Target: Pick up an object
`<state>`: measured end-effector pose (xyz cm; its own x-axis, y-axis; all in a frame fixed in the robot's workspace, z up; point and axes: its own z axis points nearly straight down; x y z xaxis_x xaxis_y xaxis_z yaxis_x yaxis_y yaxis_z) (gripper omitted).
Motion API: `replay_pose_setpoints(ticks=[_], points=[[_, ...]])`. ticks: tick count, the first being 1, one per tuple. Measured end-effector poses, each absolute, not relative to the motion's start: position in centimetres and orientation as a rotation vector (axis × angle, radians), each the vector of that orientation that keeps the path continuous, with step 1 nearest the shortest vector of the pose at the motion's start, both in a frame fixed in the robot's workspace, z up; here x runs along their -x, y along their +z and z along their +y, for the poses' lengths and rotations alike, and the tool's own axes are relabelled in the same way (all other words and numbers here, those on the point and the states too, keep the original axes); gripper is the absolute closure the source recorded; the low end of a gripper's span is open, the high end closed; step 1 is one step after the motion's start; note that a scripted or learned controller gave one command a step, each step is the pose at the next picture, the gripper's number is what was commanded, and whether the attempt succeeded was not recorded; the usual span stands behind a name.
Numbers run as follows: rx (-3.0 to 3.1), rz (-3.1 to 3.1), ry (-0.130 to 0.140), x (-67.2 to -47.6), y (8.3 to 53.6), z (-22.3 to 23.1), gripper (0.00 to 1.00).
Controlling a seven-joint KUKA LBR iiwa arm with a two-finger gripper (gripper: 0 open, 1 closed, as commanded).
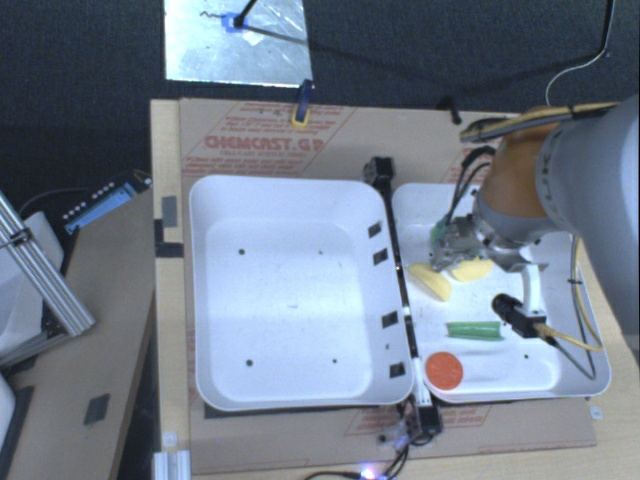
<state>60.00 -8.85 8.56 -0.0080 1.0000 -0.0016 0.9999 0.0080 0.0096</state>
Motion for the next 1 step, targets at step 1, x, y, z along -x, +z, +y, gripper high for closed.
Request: replay_pose_setpoints(ticks=[1], points=[[-2.204, 2.232, 0.013, -59.91, 19.02, 2.53, 1.00]])
